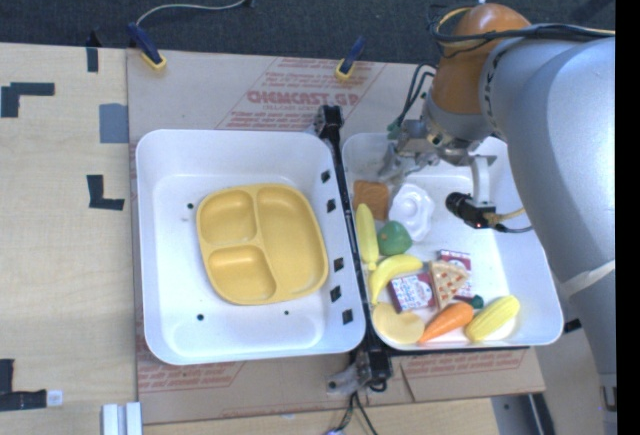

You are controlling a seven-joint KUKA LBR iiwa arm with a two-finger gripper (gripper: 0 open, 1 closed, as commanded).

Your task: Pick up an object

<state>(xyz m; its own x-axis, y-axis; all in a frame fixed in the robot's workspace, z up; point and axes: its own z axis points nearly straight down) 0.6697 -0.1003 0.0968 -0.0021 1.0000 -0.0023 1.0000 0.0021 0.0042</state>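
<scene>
Camera view from above the bench [60,223] takes in two white bins side by side. The left bin [165,323] carries a yellow divided plate [262,243]. The right bin [535,293] carries a heap of toy food: a brown slice of bread [371,196] and a white piece [413,206] near the far end, then a yellow corn cob [366,235], a green ball [394,238], a banana [394,270], a small red box [410,293], a pizza slice [451,279], a carrot [446,321], a yellow lemon shape [494,317] and a pale round piece [396,325]. The grey arm [560,143] reaches in from the right, and its hand [402,155] sits low over the far end of the right bin, just beside the bread; how far the hand is open cannot be told, and nothing shows held in it
</scene>
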